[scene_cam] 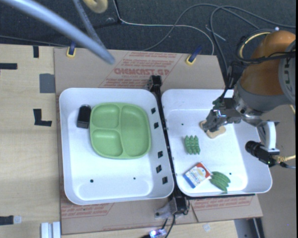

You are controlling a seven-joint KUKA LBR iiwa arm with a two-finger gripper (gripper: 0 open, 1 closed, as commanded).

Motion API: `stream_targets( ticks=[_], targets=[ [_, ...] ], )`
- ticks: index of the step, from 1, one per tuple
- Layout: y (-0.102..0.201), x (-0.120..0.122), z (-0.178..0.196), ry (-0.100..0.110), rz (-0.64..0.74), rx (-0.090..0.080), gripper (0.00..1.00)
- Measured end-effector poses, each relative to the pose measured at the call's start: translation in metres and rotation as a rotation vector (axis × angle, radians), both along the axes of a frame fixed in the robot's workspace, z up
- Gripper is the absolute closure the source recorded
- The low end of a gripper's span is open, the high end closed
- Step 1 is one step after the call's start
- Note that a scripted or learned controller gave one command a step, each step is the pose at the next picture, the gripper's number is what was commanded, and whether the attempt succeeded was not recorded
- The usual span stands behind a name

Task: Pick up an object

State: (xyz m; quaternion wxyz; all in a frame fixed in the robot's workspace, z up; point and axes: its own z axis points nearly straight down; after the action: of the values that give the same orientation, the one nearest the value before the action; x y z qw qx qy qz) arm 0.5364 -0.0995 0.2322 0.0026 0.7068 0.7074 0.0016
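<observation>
Tool [214,125] over tan block [215,131]

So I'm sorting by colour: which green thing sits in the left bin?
The green divided plate, beside a small black object. The ridged green piece and the green pod both lie in the right bin.

Faint red print on cardboard sheet [139,68], roughly "CHEMCAST GP", partly illegible

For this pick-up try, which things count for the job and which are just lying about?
In play:
- gripper, low in the right bin
- tan block right under it
- green ridged piece
- small packet
- green pod

Lying about:
- green divided plate in the left bin
- black block beside the plate
- cardboard sheet under both bins
</observation>
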Motion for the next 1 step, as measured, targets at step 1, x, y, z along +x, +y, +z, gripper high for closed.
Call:
stream_targets(
  ticks=[1],
  targets=[
    [-0.0003, 0.0011, 0.0531, 0.001, 0.0, 0.0, 1.0]
  ],
)
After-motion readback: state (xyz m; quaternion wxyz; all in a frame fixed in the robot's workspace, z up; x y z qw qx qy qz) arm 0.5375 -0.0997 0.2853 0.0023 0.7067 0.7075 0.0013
